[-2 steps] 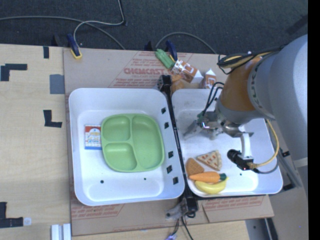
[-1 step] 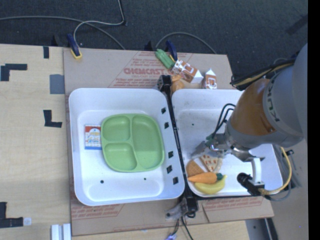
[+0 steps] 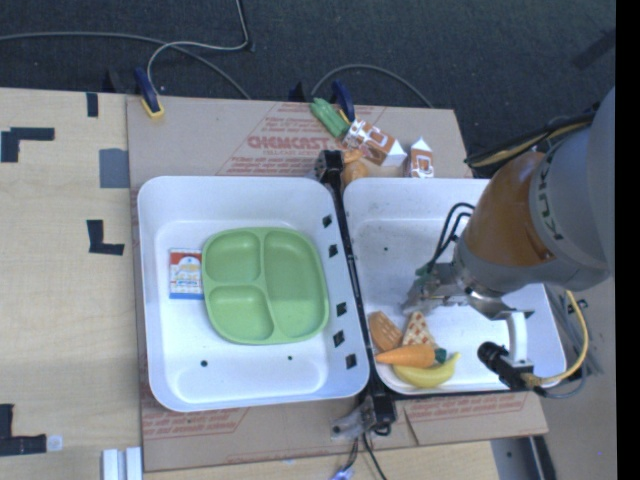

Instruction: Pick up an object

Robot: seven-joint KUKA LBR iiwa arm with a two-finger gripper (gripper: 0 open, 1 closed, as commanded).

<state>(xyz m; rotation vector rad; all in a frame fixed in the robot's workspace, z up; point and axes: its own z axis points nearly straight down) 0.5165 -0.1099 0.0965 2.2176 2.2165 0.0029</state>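
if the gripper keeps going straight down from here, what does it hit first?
Probably the pizza slice, directly under the gripper, in the right bin. The bread roll and carrot lie just beside it. Depth is unclear from this slanted view.

We look down on a pale wooden tabletop point(image 3: 60, 298) with black tape marks point(image 3: 100, 240), a brown cardboard sheet point(image 3: 250, 148) printed in red, dark grey carpet point(image 3: 400, 18) beyond, thin cables point(image 3: 200, 43) trailing across it, even light.
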